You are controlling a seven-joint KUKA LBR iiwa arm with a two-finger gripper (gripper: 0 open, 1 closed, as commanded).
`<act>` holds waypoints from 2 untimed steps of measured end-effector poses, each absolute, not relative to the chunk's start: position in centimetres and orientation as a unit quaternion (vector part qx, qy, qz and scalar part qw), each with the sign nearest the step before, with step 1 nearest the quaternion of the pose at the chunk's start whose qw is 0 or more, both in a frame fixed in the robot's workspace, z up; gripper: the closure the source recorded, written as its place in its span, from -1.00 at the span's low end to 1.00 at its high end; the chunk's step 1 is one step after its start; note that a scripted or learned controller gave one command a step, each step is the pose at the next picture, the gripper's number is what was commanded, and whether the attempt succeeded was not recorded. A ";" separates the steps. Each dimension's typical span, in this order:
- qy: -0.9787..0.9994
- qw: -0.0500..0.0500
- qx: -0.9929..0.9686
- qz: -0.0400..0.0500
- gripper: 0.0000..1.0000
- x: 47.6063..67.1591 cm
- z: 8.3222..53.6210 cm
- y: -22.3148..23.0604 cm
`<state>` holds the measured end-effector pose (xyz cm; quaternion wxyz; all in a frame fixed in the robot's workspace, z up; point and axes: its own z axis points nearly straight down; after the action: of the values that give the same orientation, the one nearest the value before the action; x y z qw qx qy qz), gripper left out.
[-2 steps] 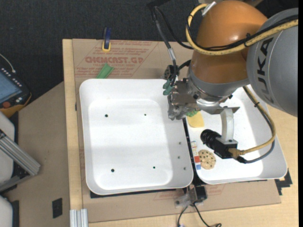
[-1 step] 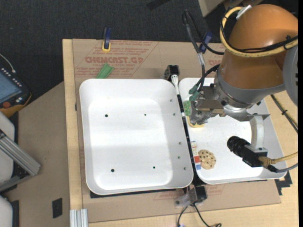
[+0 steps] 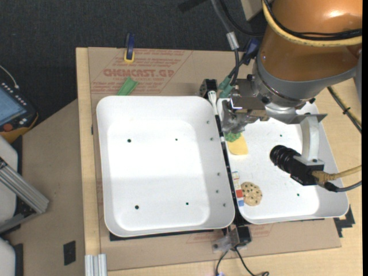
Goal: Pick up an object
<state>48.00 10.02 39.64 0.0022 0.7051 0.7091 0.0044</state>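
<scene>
My gripper (image 3: 232,126) hangs low over the far left part of the right bin (image 3: 322,209), close to the wall it shares with the left bin. A small green thing (image 3: 232,135) sits right at the gripper's tip; whether it is held I cannot tell. Just in front of it lies a yellow block (image 3: 238,147). A round brown speckled cookie (image 3: 251,193) rests near the bin's front left. A small red, white and blue item (image 3: 239,194) lies against the left wall beside the cookie.
The left bin (image 3: 115,119) stands beside the right one on a brown cardboard sheet (image 3: 144,68). A green strip (image 3: 126,87) and a yellow-blue clamp (image 3: 130,49) sit on the cardboard behind the left bin. The arm's big orange-banded body covers the right bin's far side.
</scene>
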 end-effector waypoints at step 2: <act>0.705 0.006 0.710 0.006 1.00 48.1 41.5 3.5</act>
<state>48.07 3.47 41.51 0.0063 0.7095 0.7046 0.0065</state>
